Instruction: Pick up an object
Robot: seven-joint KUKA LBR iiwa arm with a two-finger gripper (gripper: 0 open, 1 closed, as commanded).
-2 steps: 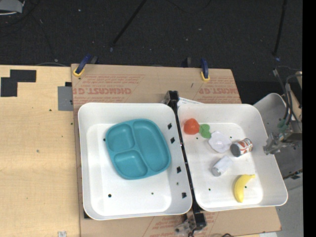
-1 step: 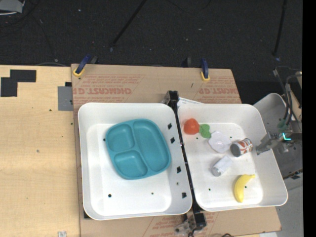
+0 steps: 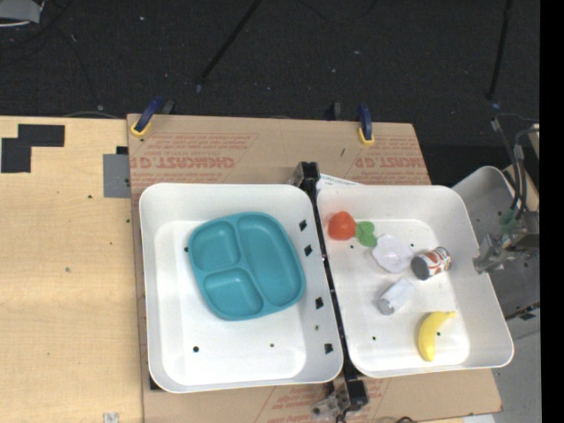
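The gripper (image 3: 502,252) sits at the right edge of the frame, just outside the right bin (image 3: 476,351); whether it is released or clenched I cannot tell. In that bin lie a banana (image 3: 432,333), a can (image 3: 430,263) and a tomato (image 3: 342,226); the left bin (image 3: 176,359) holds a teal plate (image 3: 244,265).

A teal divided plate (image 3: 245,265) fills the left bin (image 3: 167,324), while the right bin (image 3: 480,324) holds a banana (image 3: 432,333) at five o'clock and a small can (image 3: 430,263) at three.

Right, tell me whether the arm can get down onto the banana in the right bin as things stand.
Probably yes. The banana lies alone near the front corner of the right bin, apart from the can and the clear cup, with nothing above it.
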